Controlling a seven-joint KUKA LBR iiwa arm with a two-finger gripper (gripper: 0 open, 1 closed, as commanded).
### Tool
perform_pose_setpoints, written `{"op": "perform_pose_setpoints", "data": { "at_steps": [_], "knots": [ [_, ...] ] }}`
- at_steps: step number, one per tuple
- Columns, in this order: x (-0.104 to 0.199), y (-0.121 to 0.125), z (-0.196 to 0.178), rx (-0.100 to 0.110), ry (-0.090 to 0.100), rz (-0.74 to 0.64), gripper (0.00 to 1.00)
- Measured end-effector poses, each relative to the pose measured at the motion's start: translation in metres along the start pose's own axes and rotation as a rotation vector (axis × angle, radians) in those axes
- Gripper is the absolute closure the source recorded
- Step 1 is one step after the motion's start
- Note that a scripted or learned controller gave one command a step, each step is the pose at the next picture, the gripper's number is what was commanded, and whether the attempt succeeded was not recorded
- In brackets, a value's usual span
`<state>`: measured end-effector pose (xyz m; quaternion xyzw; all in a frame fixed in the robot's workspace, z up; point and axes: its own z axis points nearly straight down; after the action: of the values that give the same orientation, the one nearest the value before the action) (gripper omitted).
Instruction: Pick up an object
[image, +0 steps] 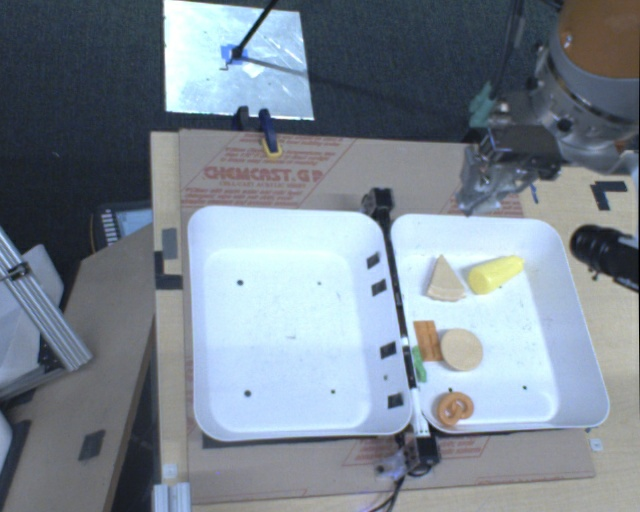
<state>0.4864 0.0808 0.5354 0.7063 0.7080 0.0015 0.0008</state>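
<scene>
Two shallow white bins sit side by side on the table: the left bin (215, 300) and the right bin (560, 320). In the right bin lie six things, one of each: a yellow cylinder (495, 273), a tan wedge (445, 280), a tan round disc (461, 350), a small orange-brown block (427, 340), a small green piece (419, 368) and an orange swirl-shaped piece (453, 408).

The hand (487, 190) hangs over the table's far right part, just beyond the far rim of the right bin, with nothing between its fingers; how far apart they stand cannot be told from this view. All six things lie nearer the table's front edge than the hand. The cylinder and wedge are closest to it, toward the bin's far side; the swirl piece is farthest, at the bin's near left corner.

The cylinder lies on its side, its long axis running roughly left to right and tilted slightly, the right end farther back. The wedge's tip points toward the far edge.
</scene>
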Motion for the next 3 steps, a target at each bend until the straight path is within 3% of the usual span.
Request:
{"op": "perform_pose_setpoints", "data": {
  "at_steps": [1,2,3],
  "knots": [
    [0.001,0.0,-0.011,-0.003,0.001,-0.004,1.0],
    [0.006,-0.002,0.156,0.018,-0.004,0.002,1.0],
    [0.041,0.0,0.071,-0.007,0.003,-0.005,1.0]
  ]
}}
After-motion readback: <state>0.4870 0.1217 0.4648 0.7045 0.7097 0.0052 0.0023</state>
